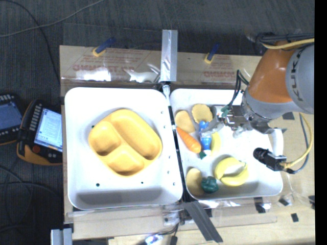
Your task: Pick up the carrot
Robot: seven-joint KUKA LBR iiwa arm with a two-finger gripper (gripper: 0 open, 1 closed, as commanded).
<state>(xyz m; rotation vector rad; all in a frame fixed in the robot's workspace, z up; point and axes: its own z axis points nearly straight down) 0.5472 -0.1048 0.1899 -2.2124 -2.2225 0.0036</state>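
carrot (pixel 189 140) | in right bin (pixel 265 188), by its left wall, long axis slanting far-left to near-right | gripper (pixel 229 117) right of it, slightly farther | grip state: cannot tell

Glossy plastic carrot (pixel 189 140); smooth white bin (pixel 76 152)

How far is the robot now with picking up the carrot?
Done: the arm has reached into the right bin, and the end effector sits over its upper part. In hand: nothing visible; the carrot lies on the bin floor by the left wall, apart from the end effector. Left: move across to the carrot, grasp it and lift it.
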